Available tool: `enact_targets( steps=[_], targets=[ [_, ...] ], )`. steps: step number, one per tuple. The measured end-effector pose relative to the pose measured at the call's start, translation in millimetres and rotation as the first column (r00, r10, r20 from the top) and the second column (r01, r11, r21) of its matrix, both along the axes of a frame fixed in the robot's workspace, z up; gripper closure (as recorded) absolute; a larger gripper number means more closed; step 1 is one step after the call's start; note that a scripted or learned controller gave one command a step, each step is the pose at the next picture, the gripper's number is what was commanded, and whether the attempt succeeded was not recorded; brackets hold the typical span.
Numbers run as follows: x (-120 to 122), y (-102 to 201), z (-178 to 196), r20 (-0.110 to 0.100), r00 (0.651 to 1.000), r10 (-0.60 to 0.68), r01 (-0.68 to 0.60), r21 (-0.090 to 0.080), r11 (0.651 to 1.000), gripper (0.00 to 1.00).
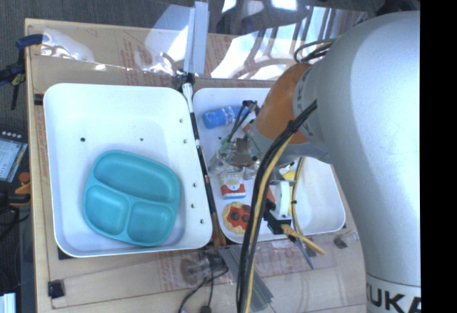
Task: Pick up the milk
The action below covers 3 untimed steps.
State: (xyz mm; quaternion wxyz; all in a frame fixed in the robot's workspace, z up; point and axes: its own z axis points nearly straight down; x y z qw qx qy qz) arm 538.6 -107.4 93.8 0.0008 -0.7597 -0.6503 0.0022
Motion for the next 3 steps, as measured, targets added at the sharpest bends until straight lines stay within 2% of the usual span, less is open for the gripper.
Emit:
enact_targets(
  steps=[1,2,3],
  targets=[
    [-63.0,-0.8,3.3,-0.002,0.963,-0.268,0.268,0.003,0.963,0.0],
    [-63.4,-1.0,12.1,-0.006,0.964,-0.264,0.264,0.002,0.964,1.0],
    [-62.3,82.2,347.7,0.002,0.945,-0.327,0.327,0.002,0.945,1.0]
  ],
)
